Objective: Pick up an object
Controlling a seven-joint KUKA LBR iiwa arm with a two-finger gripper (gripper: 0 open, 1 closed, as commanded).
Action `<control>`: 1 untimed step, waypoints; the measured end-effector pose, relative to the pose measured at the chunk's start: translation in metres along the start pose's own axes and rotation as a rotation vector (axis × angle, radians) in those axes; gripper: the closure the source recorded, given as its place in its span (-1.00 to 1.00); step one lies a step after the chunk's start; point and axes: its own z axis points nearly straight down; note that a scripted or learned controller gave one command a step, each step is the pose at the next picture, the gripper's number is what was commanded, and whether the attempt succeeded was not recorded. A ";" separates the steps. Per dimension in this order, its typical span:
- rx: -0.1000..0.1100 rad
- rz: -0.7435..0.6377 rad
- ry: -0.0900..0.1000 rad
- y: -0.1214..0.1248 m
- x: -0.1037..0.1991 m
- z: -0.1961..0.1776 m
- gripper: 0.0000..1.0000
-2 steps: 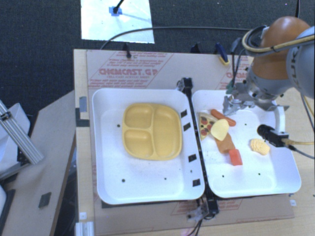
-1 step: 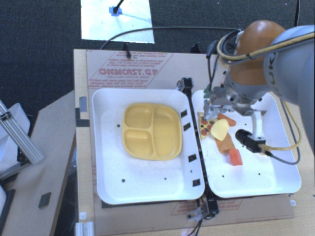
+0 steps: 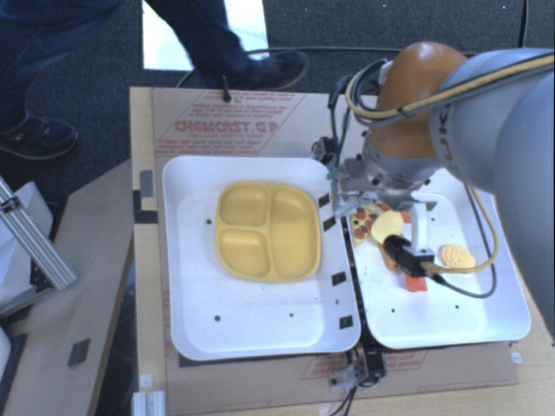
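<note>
My gripper (image 3: pixel 358 204) hangs low over the left part of the right bin (image 3: pixel 486 319), close to the wall between the two bins. Directly beneath it lies a toy pizza slice (image 3: pixel 360 225) with red dots, partly covered by the gripper. A yellow rounded piece (image 3: pixel 388 225) lies against the slice on its right. Further right rests a pale yellow ridged biscuit (image 3: pixel 456 256). A small orange-red block (image 3: pixel 417 282) sits nearer the front. Nothing visible is held off the bin floor.
The left bin (image 3: pixel 199 319) holds a yellow divided plate (image 3: pixel 265 230) with three compartments. The grey arm and its orange band (image 3: pixel 416 94) cover the back of the right bin. A person's legs and shoe (image 3: pixel 260 63) stand behind the bench.
</note>
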 end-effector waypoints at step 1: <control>-0.001 -0.001 0.001 -0.014 0.047 -0.011 1.00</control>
